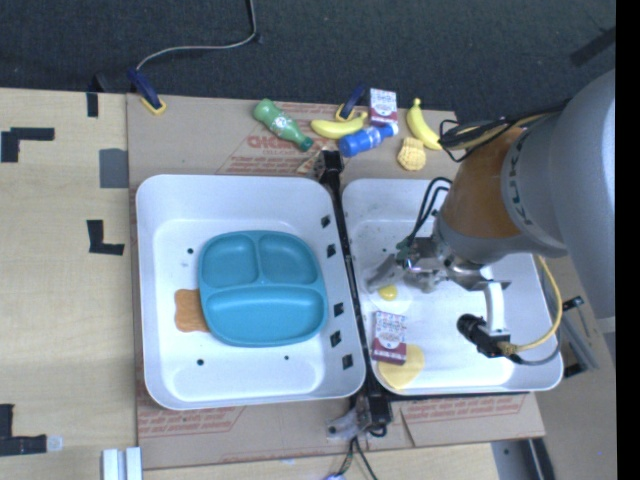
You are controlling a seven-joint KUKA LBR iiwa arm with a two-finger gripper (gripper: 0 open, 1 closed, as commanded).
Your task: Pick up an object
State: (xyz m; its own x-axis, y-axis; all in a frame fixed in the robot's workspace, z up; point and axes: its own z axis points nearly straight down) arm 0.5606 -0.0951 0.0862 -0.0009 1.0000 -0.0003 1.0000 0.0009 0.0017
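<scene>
Over the right bin (520,373) the arm (530,183) reaches in, its gripper (392,268) low near the bin's left wall. I cannot tell how the fingers stand; they blur into the metal at the wrist. Just below the gripper lies a small yellow piece (388,292), apart from it. Further toward the bin's front edge sits a red-and-white box (389,335), touching a yellow disc (402,368) at its lower end. Left of this bin, the other bin (160,208) holds a blue tray (263,288) with an orange slab (187,311) tucked under its left side. Behind the bins, on the cardboard, lie a green bottle (281,124), two bananas (336,126), a blue bottle (362,140) and a carton (383,105).
</scene>
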